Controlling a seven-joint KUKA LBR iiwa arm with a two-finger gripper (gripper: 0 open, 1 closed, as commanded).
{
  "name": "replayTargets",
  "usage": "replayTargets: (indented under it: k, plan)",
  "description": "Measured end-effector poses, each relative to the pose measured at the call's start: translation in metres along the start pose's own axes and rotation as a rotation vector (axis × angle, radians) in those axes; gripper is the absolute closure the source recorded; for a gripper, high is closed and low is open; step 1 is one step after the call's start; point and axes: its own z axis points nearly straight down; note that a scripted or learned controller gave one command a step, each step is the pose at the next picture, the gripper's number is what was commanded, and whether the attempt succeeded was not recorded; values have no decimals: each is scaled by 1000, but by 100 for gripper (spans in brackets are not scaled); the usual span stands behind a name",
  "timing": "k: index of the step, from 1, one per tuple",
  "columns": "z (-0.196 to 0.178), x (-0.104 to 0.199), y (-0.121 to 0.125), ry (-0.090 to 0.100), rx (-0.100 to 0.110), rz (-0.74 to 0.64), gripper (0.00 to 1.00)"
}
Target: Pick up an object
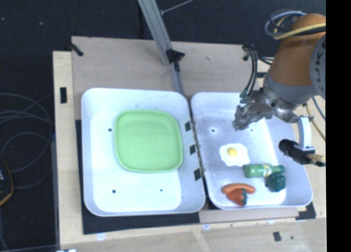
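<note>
One green plate, one fried egg, one bottle.

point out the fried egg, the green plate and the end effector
fried egg [234, 154], camera view, on its white beside the yolk
green plate [148, 140], camera view, on the middle of its flat face
end effector [241, 124], camera view, at its dark tip above the right bin

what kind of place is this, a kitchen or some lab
Most likely a robot lab test bench, not a kitchen: two shallow white bins sit side by side on a plain board, a grey and orange robot arm reaches in, and the food is toys, such as a plastic fried egg.
</note>
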Motion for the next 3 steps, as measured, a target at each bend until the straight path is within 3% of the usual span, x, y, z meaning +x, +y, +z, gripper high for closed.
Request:
replayTargets:
  k: [3]
  plan:
    - [7,151,23,0,1,2,100]
